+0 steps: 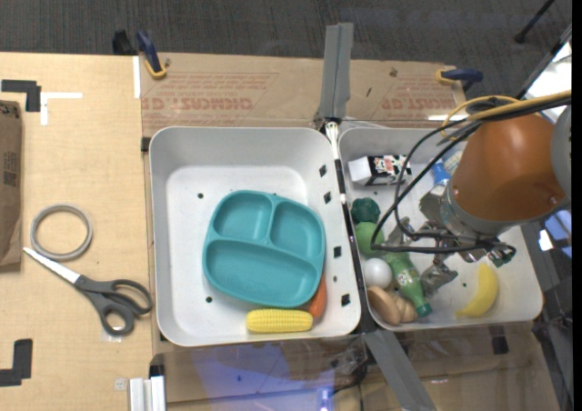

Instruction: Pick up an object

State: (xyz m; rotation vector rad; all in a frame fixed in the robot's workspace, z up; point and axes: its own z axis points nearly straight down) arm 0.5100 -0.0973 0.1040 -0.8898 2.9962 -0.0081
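The right bin [526, 307] holds a yellow banana [482, 292], a green bottle [407, 278], a white egg [376, 271], a brown potato-like lump [389, 306], a dark green ball [366, 210], a lighter green piece [365, 237] and a white-and-black box [386, 167]. My gripper [450, 260] hangs low over the middle of this bin, under the orange wrist band [506, 169]. It sits between the green bottle and the banana. The wrist and cables hide its tips, and nothing shows as held.
The left bin [165, 218] carries a teal divided plate [264, 246], a corn cob [279, 319] and a carrot [318, 301] along its front wall. On the bench at the left lie scissors [100, 292] and a tape roll [61, 231].
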